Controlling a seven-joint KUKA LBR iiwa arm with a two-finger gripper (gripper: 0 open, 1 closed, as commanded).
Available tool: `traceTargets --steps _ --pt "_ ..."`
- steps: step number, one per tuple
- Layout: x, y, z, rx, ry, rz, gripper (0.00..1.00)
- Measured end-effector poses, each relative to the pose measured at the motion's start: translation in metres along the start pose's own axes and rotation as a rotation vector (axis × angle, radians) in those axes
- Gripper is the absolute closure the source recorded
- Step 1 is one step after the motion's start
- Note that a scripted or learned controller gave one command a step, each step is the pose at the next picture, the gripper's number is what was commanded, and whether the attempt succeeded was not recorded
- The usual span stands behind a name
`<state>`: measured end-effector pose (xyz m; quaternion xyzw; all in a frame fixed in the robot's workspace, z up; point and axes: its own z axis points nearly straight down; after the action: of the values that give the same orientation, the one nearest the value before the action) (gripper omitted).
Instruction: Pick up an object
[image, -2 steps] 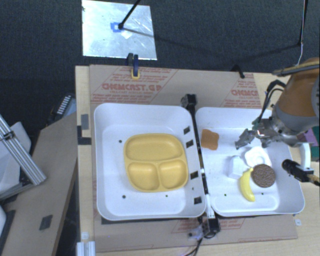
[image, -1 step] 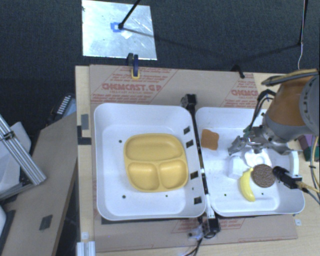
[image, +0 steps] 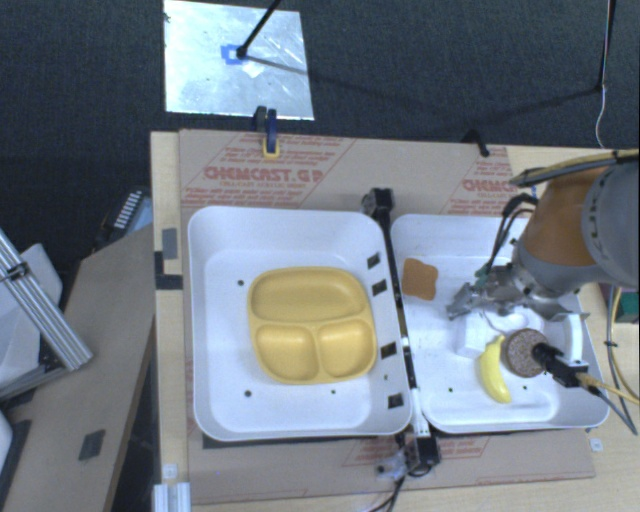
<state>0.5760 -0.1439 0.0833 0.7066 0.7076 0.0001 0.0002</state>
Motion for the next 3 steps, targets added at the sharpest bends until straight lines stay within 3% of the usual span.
traceTargets --steps 1,3 --pt "-0.001 0.001 -0.013 -0.004 -0.002 0.000 1.00" --pt "-0.002 0.000 -0.121 -0.008 -0.002 -0.003 1.00"
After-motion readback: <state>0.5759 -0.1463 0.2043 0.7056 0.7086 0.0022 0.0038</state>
